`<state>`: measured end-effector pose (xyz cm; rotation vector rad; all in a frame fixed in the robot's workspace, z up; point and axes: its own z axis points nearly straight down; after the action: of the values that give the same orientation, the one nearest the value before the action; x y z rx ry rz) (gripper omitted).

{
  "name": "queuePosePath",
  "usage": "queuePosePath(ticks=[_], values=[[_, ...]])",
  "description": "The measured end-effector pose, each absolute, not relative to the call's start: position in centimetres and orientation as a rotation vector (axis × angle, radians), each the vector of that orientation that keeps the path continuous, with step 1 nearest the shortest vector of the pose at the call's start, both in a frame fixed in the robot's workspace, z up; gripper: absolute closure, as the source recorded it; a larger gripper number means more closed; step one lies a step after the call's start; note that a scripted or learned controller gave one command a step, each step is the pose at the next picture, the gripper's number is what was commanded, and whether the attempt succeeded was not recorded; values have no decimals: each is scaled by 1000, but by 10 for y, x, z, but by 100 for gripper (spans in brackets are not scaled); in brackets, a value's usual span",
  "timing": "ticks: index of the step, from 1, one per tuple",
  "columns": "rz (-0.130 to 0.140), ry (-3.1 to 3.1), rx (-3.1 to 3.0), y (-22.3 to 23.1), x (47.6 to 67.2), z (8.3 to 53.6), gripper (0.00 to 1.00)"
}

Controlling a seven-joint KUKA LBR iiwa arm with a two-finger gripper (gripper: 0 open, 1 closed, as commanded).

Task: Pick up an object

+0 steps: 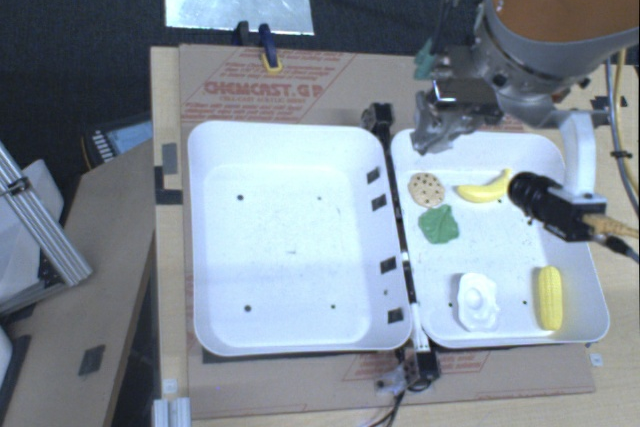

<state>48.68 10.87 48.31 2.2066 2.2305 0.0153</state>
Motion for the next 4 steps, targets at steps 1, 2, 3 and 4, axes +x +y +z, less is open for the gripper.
queuePosePath(ticks=[1, 2, 3, 4], values=[[4, 2226, 2215, 116, 487, 485, 100], [10, 2226, 2213, 137, 487, 535, 100], [-9, 2218, 2227, 88, 521, 453, 100], [12, 2228, 2211, 128, 496, 512, 100]])
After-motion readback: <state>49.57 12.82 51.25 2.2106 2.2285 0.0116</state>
